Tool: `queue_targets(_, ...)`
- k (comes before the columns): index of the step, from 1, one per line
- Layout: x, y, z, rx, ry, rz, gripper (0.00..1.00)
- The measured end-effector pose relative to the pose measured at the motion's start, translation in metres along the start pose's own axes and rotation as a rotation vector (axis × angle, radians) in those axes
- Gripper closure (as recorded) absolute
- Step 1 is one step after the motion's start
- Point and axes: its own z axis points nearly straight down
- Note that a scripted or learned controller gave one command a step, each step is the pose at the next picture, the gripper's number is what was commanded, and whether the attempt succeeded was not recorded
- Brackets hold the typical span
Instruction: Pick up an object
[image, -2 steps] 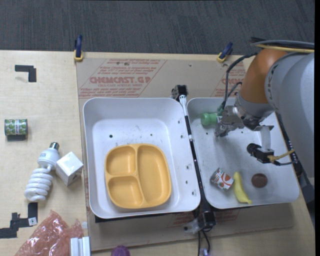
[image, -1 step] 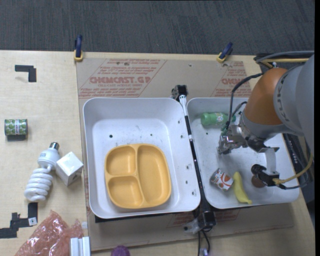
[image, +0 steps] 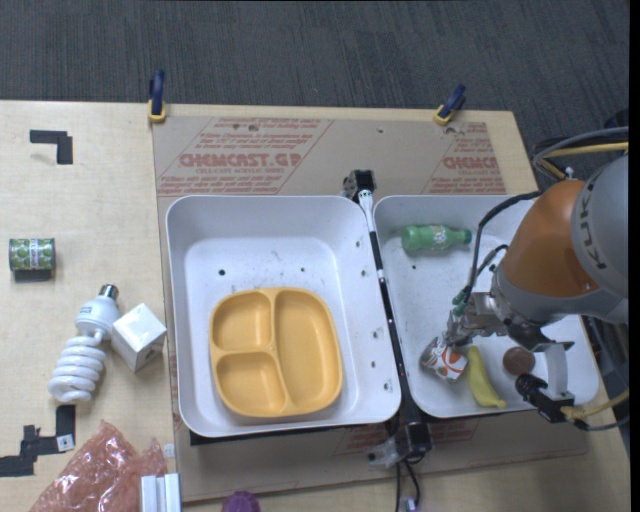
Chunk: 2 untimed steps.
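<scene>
- Nearest the camera, a small crumpled carton, white with red and orange print, is lying in the right bin just under the gripper; it is looking light and thin-walled, likely to dent under a hard squeeze, so a hold across its narrow body seems best.
- Whether the fingers are spread or closed cannot be told from this angle, and nothing is visibly being held between them.
- Just beside the carton, a yellow banana is lying lengthwise, smooth and curved, probably firm plastic and apt to roll; a brown round piece is sitting near it, partly hidden by the arm.
- Alongside, in the left bin, a yellow divided plate with three compartments is resting flat, glossy and stiff, its low rim offering little to pinch.
- Farther back in the right bin, a green bottle is lying on its side, slick and round, well apart from the gripper.
- Beyond the bins, a spiral light bulb, a white cube and a green can are sitting on the bench, with blue clamps at the board's far edge.
</scene>
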Motion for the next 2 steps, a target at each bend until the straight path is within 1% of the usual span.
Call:
queue_targets(1, -0.001, 0.064, -0.001, -0.001, -0.001, -0.003, 0.00)
queue_targets(2, 0.000, 0.003, 0.000, 0.000, 0.000, 0.000, 0.00)
